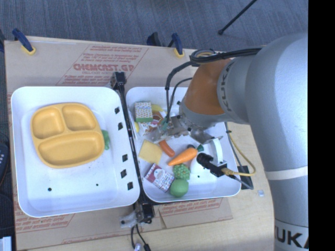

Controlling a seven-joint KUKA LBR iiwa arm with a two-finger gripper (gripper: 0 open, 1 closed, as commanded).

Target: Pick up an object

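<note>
The right bin (226, 190) holds a jumble of toy food: a carrot (183, 156), a small orange piece (167, 148), a yellow block (150, 152), a green round fruit (179, 187), a green bumpy item (181, 172), a red-and-white packet (159, 177) and a printed box (143, 111). My gripper (170, 128) is low in this bin, over the clutter just above the orange piece and left of the carrot. The wrist and orange band cover its fingers, and I see nothing clearly held.
The left bin (21, 192) carries a yellow divided plate (67, 135) with a green thing (106, 139) at its right rim. A black clip strip (125, 140) runs between the bins. The arm's bulk covers the right bin's far right side. Cables loop near the wrist.
</note>
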